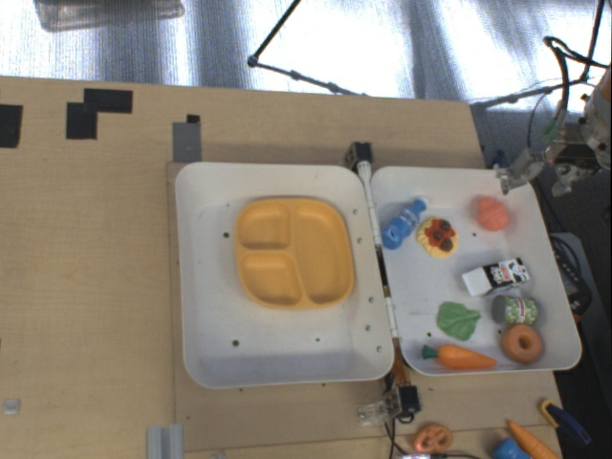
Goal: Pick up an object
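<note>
Pink toy (pixel 492 213) lies in the right bin (pixel 413 299), near its far right corner, and we judge it the closest pick candidate. The gripper (pixel 523 169) sits at that corner, over the rim; we cannot tell whether it is apart or together.

Risks:
- Descent this close to the rim may strike the bin wall.
- The rounded toy may slip out on closure.

Surroundings: toy pizza (pixel 438 237), blue bottle (pixel 402 223), milk carton (pixel 495 275), green can (pixel 515 309), doughnut (pixel 522 342), lettuce leaf (pixel 458 319), carrot (pixel 464 357). Can and doughnut sit nearly touching, hindering entry there. The left bin (pixel 206 285) holds a yellow divided plate (pixel 292 251).
</note>
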Motion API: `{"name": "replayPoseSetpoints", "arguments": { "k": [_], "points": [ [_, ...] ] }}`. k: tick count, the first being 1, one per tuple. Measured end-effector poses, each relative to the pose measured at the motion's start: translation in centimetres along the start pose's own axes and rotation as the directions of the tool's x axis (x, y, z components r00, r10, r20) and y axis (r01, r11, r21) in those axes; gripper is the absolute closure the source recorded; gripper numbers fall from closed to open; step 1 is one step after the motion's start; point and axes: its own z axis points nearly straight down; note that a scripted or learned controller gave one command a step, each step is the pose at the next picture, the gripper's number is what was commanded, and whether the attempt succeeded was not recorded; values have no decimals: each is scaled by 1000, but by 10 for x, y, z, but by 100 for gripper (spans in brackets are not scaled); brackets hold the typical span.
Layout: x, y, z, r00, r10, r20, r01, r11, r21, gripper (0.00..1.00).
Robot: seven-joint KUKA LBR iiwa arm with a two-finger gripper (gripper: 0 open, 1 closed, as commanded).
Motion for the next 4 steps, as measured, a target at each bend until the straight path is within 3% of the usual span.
{"name": "replayPoseSetpoints", "arguments": {
  "k": [1, 2, 3, 4],
  "points": [
    [-10, -45, 131, 1000, -11, -1, 11, 1000, 4, 0],
    [-10, -89, 165, 992, -125, 1, 125, 992, -1, 0],
    [-11, -86, 153, 992, -125, 4, 125, 992, -7, 100],
    [-11, -86, 153, 992, -125, 4, 125, 992, -7, 0]
  ]
}}
